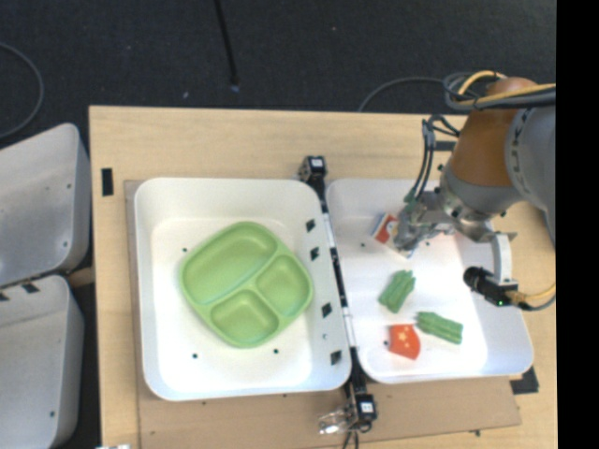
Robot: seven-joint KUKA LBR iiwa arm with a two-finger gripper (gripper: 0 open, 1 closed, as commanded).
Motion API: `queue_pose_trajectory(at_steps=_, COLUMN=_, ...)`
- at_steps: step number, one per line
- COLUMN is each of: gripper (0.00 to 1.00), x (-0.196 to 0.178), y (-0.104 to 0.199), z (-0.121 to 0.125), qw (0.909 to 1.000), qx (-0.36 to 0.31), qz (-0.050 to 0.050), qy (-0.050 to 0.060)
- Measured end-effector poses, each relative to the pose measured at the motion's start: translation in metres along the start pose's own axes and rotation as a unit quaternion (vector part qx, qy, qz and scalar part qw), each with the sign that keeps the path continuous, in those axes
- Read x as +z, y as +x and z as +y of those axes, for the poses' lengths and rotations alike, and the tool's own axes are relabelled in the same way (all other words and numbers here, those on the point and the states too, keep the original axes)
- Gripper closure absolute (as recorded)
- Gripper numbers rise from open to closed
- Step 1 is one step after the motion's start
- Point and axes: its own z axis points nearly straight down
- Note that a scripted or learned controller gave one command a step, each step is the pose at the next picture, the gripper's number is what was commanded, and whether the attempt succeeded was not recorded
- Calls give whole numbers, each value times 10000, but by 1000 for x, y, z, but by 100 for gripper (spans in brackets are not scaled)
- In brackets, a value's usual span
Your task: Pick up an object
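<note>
While the arm [487, 148] reaches in from the right, its gripper [409, 237] hangs low over the far part of the right bin [505, 344], just beside a small red and white object [384, 228]. Whether the fingers are wide or narrow, I cannot tell. Nearer in that bin lie a green piece [397, 291], a second green piece [440, 327] and a red block [404, 341]. A green divided plate [245, 282] sits in the left bin [159, 363] on the counter [112, 138].

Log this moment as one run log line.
gripper: over right white bin, by small red-and-white object | green divided plastic plate: left bin | grasp: unconfirmed
</note>
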Motion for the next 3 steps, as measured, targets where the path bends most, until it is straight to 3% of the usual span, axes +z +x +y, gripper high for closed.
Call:
queue_pose_trajectory(at_steps=1, gripper=100, x=-65, y=1, z=5, qw=10000, qx=-35, qz=-4, qy=-22)
queue_pose_trajectory(at_steps=2, gripper=100, x=-79, y=0, z=6, qw=10000, qx=-41, qz=2, qy=6)
queue_pose_trajectory(at_steps=3, gripper=100, x=-90, y=49, z=-3, qw=10000, qx=-52, qz=9, qy=12)
